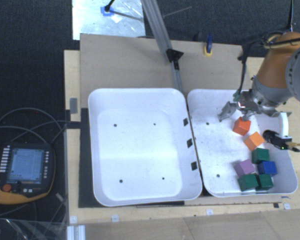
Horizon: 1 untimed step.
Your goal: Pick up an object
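Note:
In the right bin (210,149), my gripper (235,116) hangs over the upper part, its fingers spread open with nothing between them. One finger (225,113) points left; the other sits just above a red-orange block (241,126). An orange block (253,140) lies right below that. Further down, in the bin's lower right corner, are a green block (260,155), a blue block (267,167), a purple block (245,167) and two more green blocks (248,182) (264,182).
The left bin (140,144) lies beside the right one, with small black clips along the shared edge (190,143). A slanted metal pole (160,24) crosses the back of the bench. A teach pendant (22,171) with cables lies on the floor at left.

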Tool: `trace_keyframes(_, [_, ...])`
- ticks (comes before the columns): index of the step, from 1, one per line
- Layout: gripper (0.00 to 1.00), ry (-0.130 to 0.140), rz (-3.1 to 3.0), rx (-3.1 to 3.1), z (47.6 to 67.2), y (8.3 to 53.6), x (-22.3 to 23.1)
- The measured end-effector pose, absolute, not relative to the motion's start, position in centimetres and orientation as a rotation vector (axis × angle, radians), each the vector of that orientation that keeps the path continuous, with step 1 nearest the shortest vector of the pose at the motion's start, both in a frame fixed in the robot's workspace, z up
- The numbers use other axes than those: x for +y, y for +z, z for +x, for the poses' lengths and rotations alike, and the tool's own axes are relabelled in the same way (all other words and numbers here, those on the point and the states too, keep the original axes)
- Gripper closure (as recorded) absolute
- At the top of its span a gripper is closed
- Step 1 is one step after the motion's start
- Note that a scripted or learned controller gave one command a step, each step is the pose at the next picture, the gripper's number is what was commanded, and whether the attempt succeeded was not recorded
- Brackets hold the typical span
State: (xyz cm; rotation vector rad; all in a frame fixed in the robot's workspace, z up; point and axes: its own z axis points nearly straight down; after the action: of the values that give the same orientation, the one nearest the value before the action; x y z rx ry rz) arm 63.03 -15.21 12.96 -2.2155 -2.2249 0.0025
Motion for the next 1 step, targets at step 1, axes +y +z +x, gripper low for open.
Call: trace_keyframes(1, [0.0, -0.015, -2.232, -2.238, 63.63, 11.49, -15.47])
